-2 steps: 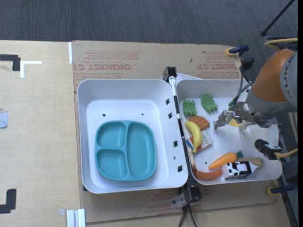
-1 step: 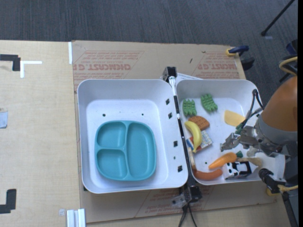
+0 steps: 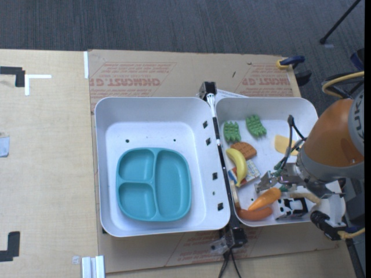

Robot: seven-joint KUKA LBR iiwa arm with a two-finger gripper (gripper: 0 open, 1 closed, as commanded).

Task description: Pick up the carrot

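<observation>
The orange, tapered plastic carrot lay slantwise near the front wall of the right-hand shallow white bin, its tip toward the front left, touching or resting on a rounder orange-red toy piece at the bin's front edge. The metal two-finger gripper hung just behind the carrot's thick end, at or very near it; whether it was open, closed or already gripping could not be told, as glare and clutter hid it. To do the grasp well, the arm would likely have needed to centre over the carrot's thicker half and close across its width, not along its length. The yellow plastic banana just to the left and the bin wall close in front left little room.
</observation>
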